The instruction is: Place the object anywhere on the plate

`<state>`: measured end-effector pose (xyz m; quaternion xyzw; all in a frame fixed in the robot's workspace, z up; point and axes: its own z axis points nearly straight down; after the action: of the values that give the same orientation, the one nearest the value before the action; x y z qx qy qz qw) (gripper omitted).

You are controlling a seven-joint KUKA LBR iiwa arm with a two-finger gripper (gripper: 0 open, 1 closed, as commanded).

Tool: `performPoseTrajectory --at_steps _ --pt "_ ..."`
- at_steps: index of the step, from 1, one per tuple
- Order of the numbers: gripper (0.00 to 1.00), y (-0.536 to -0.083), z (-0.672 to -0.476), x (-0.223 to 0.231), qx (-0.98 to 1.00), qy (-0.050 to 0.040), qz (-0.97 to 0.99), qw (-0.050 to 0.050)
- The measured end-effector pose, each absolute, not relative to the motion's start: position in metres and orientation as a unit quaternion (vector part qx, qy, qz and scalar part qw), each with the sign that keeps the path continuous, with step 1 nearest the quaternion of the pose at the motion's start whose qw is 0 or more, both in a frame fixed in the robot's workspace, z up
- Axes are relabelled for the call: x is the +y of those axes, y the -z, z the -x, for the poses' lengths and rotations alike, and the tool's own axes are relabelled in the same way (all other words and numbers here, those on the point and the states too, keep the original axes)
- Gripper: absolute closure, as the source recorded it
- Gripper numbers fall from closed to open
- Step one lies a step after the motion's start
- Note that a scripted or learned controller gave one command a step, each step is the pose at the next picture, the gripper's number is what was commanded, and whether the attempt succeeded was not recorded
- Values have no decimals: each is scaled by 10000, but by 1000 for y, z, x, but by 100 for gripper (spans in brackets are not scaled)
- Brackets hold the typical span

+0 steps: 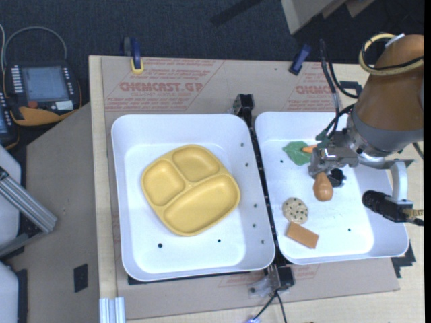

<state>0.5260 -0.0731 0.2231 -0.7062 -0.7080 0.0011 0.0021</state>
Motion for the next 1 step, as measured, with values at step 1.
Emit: performPoseTrajectory --at_steps 1 --pt "100 -224 -523 -17 -7083 -11 7059 23"
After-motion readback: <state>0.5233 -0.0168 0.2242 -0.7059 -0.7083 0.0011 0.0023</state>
